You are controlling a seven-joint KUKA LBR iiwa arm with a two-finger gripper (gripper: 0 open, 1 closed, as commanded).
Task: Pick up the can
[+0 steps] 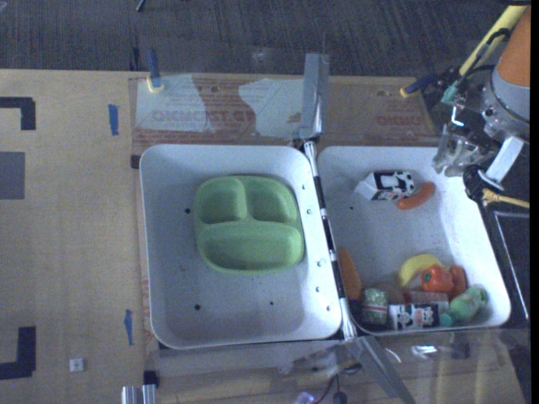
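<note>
Your tool [459,154] hangs at the upper right, over the far right rim of the right bin [472,217], with the grey wrist and orange band above it running out of the view's right edge. Whether it is released or clenched cannot be told from this slant; nothing is visible in it.

Nearest to it, in the upper part of the right bin, lies a small black-and-white carton [386,184], and touching the carton's right end is an orange carrot-like piece [418,195]. Both sit apart from the tool, down and to its left.

The can [375,305] is well away from the tool, in the bin's near left corner: a small greenish cylinder standing in a crowded row along the near wall. Just to its left, an orange stick-shaped piece [349,273] lies along the bin's left wall. To its right is a second black-and-white carton [417,316], then a green rounded item [468,303] at the near right corner. Behind that row sit a yellow banana-like piece [418,266] and an orange-red item [440,279], touching each other.

The left bin [160,251] holds a green divided plate [249,223], resting flat near its middle. Both bins sit side by side on the desk [67,225].
</note>
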